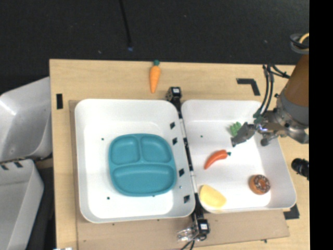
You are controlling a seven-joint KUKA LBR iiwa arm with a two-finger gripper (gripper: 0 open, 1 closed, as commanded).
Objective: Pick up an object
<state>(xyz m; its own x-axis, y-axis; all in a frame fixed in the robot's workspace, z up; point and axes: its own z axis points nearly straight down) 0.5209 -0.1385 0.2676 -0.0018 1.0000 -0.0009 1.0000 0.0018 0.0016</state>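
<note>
Leftmost, the shallow white left bin (83, 155) held a teal plastic divided plate (141, 164). Behind it, on the light wooden desk (218, 79), lay an orange toy carrot (154, 77). Next, the shallow white right bin (276, 184) held a red-orange toy chili pepper (216, 159), a yellow rounded toy (212, 196), a small green toy (237, 127) and a brown doughnut-like toy (259, 184). The grey tool (242, 135) hovered just beside the green toy; whether it gripped anything could not be told.
</note>
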